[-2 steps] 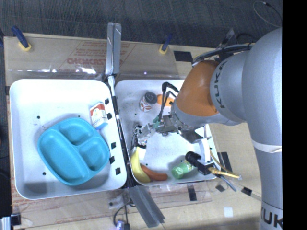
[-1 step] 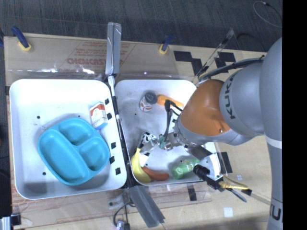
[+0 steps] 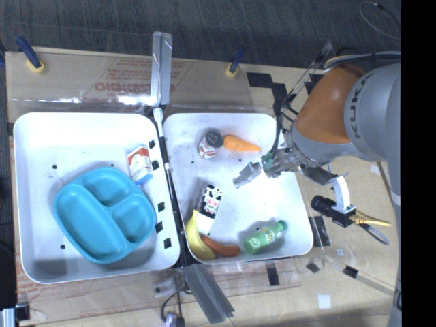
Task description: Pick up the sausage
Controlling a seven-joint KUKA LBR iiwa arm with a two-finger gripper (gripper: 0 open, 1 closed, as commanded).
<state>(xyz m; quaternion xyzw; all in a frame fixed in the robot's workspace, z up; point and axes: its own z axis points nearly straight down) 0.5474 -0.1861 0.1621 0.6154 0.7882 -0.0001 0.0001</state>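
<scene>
I saw my pincer (image 3: 245, 175) hovering mid-bin with nothing in it, spread or pressed together I couldn't tell. The sausage (image 3: 220, 247) lay untouched at the right bin's (image 3: 297, 210) near edge, beside the banana (image 3: 196, 239); the pick was not yet begun.

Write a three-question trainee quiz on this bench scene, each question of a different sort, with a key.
1. True or false: the sausage lies in the left bin.
2. Multiple choice: what touches the sausage at its left end? A) the carrot B) the banana C) the blue tray
3. Fill in: the gripper hangs over the ____ bin, apart from the sausage.

Key
1. False: it lies in the right bin, near the front wall.
2. B: the banana curves against it; the green bottle lies on its other side.
3. right
</scene>
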